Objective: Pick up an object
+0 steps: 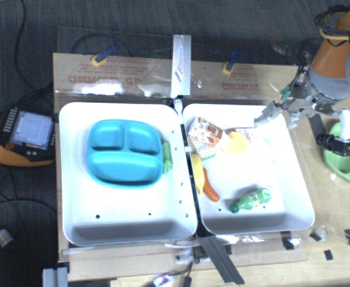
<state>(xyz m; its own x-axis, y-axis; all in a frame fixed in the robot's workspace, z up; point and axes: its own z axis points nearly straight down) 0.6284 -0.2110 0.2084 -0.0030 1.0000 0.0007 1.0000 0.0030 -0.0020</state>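
In the right bin (294,178) we find the candidate objects gathered toward its left half. A small printed carton (203,137) lies tilted near the upper left corner, with a yellow round piece (237,143) just beside it on the right. Below the carton, a yellow banana-like piece (197,169) runs along the divider, touching an orange carrot-shaped piece (209,188). A green bottle-like toy (250,200) lies on its side near the bin's front, apart from the rest.

We see the gripper (269,115) over the upper right part of this bin, near the yellow piece and apart from it; we cannot tell how it is set, and nothing shows in its grasp. The grey arm (330,70) with its orange band reaches in from the right.

In the left bin (73,214) a blue divided plate (125,152) lies flat, with a green piece (167,156) just beside its right edge.
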